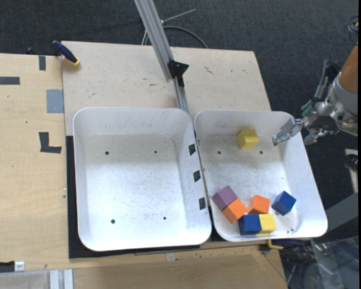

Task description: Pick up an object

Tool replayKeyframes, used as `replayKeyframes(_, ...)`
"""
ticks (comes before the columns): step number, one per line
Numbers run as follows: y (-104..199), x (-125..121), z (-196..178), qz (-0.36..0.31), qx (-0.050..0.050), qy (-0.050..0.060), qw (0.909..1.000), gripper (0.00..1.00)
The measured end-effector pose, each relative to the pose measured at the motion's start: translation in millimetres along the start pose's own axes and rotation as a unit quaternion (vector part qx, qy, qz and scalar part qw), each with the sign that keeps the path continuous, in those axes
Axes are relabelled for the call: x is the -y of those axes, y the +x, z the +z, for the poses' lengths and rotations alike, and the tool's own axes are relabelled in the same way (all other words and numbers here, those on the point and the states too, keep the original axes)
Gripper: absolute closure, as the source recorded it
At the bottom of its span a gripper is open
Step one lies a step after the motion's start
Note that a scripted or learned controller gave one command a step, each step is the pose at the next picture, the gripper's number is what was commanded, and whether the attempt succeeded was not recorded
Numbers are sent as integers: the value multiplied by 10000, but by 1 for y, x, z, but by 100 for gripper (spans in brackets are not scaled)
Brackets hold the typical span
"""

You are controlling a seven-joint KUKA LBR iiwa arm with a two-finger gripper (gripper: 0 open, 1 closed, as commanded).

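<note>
Blocks (253, 212) in right bin (301, 161), mostly at its near end

Grey KUKA arm (349, 101) with an orange band above the wrist, pale silver wrist housing, dark cabling along its side, small green and red spots near the tool mount, slim grey metal gripper (284, 136) tapering to a narrow tip

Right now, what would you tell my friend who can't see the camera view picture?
A robot gripper hangs over the right edge of the right white bin, beside a lone yellow block. Near that bin's front lie purple, orange, blue and yellow blocks. The left white bin sits alongside.
</note>
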State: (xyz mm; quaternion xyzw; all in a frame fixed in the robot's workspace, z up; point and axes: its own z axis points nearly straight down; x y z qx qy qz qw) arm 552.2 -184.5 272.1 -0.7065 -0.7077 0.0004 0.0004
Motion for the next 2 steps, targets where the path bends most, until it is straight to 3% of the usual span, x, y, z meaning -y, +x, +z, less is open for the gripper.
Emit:
replayKeyframes(1,0,0,-10,-8,-1,1,10000,100)
replayKeyframes(2,0,0,-9,-7,-1,3,10000,0)
